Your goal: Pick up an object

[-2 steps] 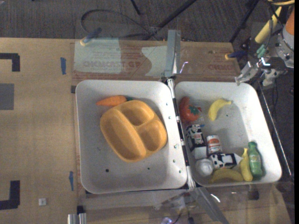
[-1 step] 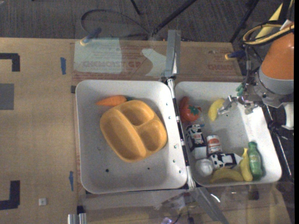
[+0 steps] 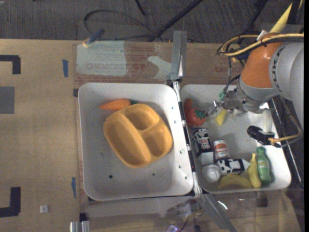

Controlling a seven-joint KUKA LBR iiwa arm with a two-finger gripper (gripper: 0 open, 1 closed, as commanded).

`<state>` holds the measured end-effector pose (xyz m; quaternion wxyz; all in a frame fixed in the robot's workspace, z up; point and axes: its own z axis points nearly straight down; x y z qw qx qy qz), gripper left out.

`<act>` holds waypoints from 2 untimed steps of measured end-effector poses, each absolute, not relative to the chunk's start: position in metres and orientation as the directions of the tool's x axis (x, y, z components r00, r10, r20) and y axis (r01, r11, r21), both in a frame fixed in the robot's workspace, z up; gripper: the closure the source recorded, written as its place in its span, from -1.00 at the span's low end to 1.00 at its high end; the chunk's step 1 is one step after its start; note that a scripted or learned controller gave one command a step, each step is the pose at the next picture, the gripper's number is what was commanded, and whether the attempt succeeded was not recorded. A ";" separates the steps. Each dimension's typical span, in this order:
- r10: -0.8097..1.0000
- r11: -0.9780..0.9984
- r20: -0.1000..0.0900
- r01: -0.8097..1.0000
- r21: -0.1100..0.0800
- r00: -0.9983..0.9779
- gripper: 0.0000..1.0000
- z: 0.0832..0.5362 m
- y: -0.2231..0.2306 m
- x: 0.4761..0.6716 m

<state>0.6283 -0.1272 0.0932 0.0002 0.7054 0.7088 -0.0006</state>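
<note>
My gripper (image 3: 220,109) hangs low over the far part of the right bin (image 3: 241,138), with the grey arm and its orange band reaching in from the right. A small yellow piece (image 3: 220,119) sits right at the gripper's tip; I cannot tell whether it is held. A red and green toy vegetable (image 3: 193,114) lies just left of the gripper. Nearer the front are a cow-patterned carton (image 3: 201,140), a small can (image 3: 221,150), a white ball (image 3: 210,172), a cow-patterned block (image 3: 230,166), a banana (image 3: 235,181) and a green bottle (image 3: 263,166).
The left bin (image 3: 91,144) holds a yellow divided plate (image 3: 137,134) with an orange carrot (image 3: 115,104) beyond it. A ridge between the bins runs just left of the red vegetable. Cardboard with blue tape surrounds the bins.
</note>
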 end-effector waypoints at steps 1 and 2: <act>1.000 0.001 0.000 1.000 -0.005 -0.001 1.00 0.099 -0.128 0.627; 0.980 0.197 0.001 0.980 -0.004 -0.197 1.00 0.182 -0.043 0.598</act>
